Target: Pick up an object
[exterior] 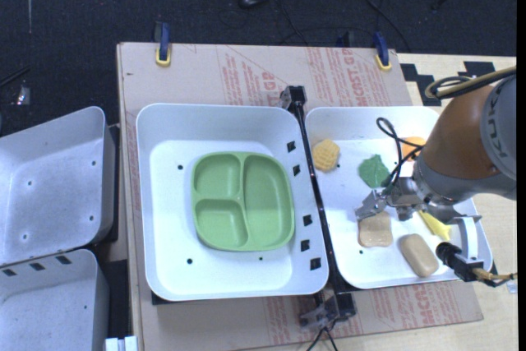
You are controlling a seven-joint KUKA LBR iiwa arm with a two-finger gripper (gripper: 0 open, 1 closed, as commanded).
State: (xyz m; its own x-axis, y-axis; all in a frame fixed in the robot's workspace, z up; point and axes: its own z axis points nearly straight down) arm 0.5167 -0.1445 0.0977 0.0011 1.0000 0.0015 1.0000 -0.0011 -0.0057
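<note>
In the right bin (345,131) lie several small things: a yellow waffle-like round (326,154), a green piece (374,170), a tan bread slice (376,233), a tan oblong roll (417,255) and a yellow strip (435,225) partly under the arm. My gripper (380,205) hangs low over the bin, just above the bread slice and just below the green piece. The wrist hides whether it touches either one. Nothing is visibly lifted.
The left bin (160,177) holds a green divided tray (244,201). A black divider (311,193) runs between the bins. An orange object (415,141) peeks out behind the arm. A black cable (392,140) loops over the right bin. White lids (49,177) lie off the bench at left.
</note>
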